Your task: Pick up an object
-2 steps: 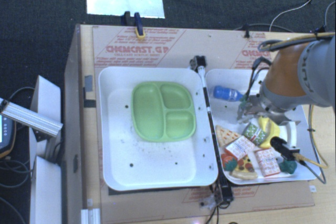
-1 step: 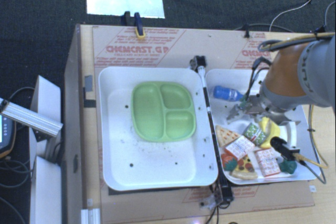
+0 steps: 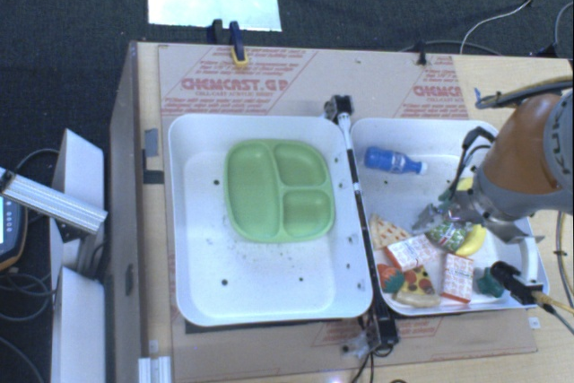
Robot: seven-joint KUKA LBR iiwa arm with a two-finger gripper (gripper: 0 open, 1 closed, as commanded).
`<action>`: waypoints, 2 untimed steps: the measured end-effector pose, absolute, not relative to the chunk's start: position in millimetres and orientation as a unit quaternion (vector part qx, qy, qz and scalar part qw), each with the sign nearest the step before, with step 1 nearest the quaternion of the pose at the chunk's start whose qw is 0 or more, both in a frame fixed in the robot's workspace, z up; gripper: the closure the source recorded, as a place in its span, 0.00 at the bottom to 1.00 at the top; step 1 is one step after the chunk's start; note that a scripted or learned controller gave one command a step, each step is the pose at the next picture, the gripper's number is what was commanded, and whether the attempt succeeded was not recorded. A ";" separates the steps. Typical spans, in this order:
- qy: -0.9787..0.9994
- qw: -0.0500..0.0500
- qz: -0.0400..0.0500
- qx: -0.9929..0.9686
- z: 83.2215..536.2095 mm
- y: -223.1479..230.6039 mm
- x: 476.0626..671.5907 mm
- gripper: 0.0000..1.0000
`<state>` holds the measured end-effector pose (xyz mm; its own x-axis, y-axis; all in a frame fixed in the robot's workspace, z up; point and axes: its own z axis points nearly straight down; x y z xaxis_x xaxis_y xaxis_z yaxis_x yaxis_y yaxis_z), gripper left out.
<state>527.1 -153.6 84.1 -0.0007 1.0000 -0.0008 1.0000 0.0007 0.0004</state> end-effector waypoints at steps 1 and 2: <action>0.708 0.003 0.002 0.706 96.3 -153.1 529.7 1.00; 0.708 0.004 0.004 0.706 87.9 -92.4 571.3 1.00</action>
<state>571.3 -92.4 87.9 -0.0033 1.0000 -0.0006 0.9999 0.0033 0.0106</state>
